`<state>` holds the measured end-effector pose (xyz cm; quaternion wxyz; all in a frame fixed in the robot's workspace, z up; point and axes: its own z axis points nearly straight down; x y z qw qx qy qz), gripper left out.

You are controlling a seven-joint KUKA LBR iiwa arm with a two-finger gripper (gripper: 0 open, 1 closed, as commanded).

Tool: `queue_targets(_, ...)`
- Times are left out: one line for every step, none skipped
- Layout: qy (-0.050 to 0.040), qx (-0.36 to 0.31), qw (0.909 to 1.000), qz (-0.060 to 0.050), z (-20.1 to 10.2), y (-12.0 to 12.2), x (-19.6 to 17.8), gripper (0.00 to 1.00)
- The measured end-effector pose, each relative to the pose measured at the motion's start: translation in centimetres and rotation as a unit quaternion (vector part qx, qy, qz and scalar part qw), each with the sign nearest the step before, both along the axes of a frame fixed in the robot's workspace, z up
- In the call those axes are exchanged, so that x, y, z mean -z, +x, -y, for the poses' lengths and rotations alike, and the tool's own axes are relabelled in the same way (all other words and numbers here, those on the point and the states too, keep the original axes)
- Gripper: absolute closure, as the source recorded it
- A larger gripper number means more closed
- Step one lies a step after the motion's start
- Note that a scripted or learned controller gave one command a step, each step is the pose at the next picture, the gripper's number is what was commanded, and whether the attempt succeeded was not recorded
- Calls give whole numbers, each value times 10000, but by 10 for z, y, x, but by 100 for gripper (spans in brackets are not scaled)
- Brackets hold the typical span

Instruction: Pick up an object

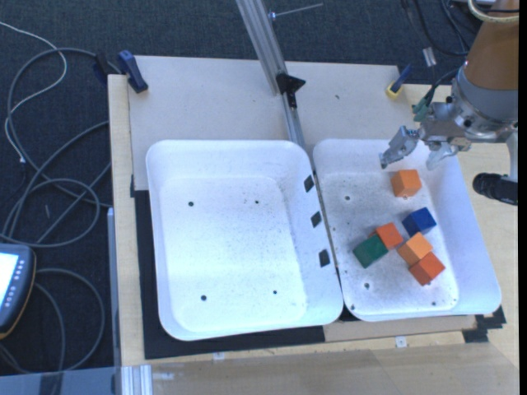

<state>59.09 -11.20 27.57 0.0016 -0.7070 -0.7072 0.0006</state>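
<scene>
The arm (494, 56) reaches in from the far right, its orange band above a grey wrist, and its gripper (420, 148) hangs over the far end of the right bin (469, 220). The two fingers are spread apart, one toward the left at (397, 148) and the other to the right, with nothing between them. Just near of the gripper, an orange block (406, 183) sits on the bin floor, apart from the fingers and not touched by them.

Further toward the near side of the same bin lies a cluster of blocks. A blue block (419, 220) sits nearest the orange one. To its left and slightly nearer is a small red-orange block (389, 235), touching a green block (370, 252) on its near left. To the right of these, a light orange block (415, 244) sits against a red block (427, 267), which is the nearest of the group.

The left bin (165, 163) lies side by side with the right one, its speckled white floor showing a few dark dots. A slanted metal rail (262, 39) runs from the far side down to where the two bins meet. A blue clamp (132, 71) grips the far left corner of the board, and cables (33, 138) trail on the dark floor at left.
</scene>
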Motion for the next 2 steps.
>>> queue_targets(2,17,10000,-40,57,-17,125,0)
queue_targets(-20,-6,10000,52,61,-14,140,0)
